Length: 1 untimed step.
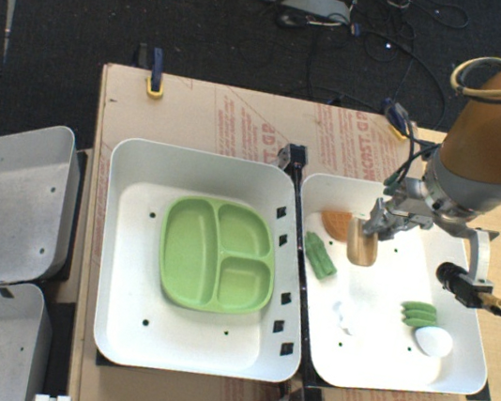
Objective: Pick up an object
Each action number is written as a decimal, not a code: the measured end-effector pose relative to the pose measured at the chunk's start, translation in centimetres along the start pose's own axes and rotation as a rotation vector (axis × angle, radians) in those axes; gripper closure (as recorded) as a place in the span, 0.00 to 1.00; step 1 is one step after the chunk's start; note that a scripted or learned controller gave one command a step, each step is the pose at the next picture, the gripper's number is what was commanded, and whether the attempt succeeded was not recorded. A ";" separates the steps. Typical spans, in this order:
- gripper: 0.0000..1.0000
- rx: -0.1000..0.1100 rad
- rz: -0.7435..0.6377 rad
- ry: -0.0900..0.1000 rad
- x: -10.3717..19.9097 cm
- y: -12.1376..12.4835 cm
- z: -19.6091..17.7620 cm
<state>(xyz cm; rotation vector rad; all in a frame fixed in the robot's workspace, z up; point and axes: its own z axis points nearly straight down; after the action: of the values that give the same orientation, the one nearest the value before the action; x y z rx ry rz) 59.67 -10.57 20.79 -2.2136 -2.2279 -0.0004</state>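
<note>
Tool [371, 232] over smooth tan cylinder [362, 246] — right white bin [460, 368].

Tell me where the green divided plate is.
The green divided plate lies in the middle of the left bin, across the divider from the green strip in the right bin.

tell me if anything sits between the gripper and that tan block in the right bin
Nothing visible does. The gripper is right over the top of the tan block; the orange piece and green piece lie beside it.

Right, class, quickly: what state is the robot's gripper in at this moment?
Gripper: cannot be told; it sits right over the tan cylindrical block in the right white bin.
</note>
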 end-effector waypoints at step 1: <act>1.00 -0.002 -0.002 0.001 6.4 1.2 -0.4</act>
<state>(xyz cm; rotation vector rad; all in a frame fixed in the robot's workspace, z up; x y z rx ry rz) 60.87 -4.16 21.23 -2.2117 -2.2306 -0.0042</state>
